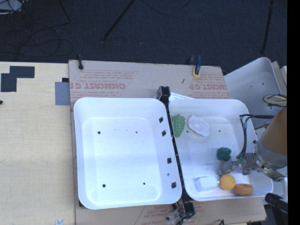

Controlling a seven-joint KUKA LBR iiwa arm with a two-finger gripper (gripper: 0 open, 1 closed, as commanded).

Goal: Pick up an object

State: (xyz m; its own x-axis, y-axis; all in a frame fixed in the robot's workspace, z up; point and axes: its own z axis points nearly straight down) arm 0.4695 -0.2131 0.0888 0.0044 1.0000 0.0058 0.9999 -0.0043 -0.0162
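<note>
The right bin [234, 108] holds several small objects. A light green textured piece [178, 124] lies by the divider, with a white crumpled piece [198, 125] beside it. A dark green lump [223, 153] sits further right. Along the front wall lie a white block [206, 183], a yellow ball [227, 182] and an orange oval [243, 189]. My gripper [234, 166] is low in the right bin, between the dark green lump and the yellow ball, close to both. Nothing shows as lifted.
The left bin [82, 125] stands beside the right one, with a black divider strip [169, 139] between them. Cardboard [122, 81] lies under both bins. A blue and yellow clamp [197, 67] grips the cardboard's back edge. The arm [276, 139] comes over the right bin's right wall.
</note>
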